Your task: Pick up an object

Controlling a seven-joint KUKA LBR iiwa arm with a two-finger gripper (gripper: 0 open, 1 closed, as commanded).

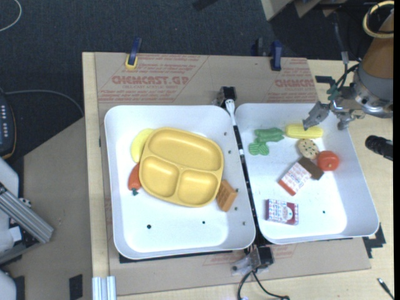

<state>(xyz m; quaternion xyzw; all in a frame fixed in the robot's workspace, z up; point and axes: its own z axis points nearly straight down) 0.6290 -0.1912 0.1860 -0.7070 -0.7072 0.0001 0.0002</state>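
My gripper (327,119) hangs over the far right part of the right bin (356,199), open, with nothing between its fingers. Its left finger (312,117) is just above the end of a yellow banana-shaped piece (304,130). Close by in this bin lie a green toy (265,139), a round cookie (306,147), a red tomato (327,160), a brown bar (312,168) and two red-and-white boxes (293,179) (281,210).
The left bin (125,217) holds a yellow divided plate (180,166), a yellow piece (140,144) and a red-orange piece (134,179) at its left, and a brown cracker (226,196) at its right. A black divider (239,152) runs between the bins.
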